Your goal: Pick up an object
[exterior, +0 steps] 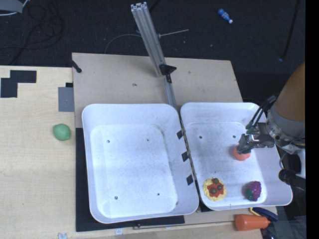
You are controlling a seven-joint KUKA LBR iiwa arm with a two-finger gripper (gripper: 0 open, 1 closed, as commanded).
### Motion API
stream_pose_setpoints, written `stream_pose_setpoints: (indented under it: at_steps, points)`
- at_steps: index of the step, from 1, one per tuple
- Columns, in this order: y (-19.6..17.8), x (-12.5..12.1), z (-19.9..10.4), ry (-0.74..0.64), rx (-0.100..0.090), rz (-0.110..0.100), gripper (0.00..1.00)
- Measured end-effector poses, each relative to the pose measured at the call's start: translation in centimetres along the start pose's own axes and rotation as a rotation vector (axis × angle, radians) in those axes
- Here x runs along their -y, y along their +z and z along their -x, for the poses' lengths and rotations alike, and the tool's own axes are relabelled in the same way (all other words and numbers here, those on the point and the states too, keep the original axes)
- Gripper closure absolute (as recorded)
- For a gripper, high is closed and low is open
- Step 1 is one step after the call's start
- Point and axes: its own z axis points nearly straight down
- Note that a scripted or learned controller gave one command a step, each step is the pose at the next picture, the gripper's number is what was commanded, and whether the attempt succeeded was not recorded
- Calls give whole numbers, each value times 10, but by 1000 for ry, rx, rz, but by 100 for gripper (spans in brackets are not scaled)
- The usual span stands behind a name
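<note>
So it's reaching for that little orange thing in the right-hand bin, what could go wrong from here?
Two risks, as I see it. The gripper sits right over the small orange-red object, which looks round, so it might roll or slip away. It also lies close to the right bin's far side wall, so the arm could nudge the bin.

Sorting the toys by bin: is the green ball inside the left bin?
No, the green ball lies on the bench outside the left bin.
</note>
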Motion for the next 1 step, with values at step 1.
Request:
stream_pose_setpoints:
  at_steps: [1]
  points:
    - [-2, 0, 1, 0, -1, -4, 100]
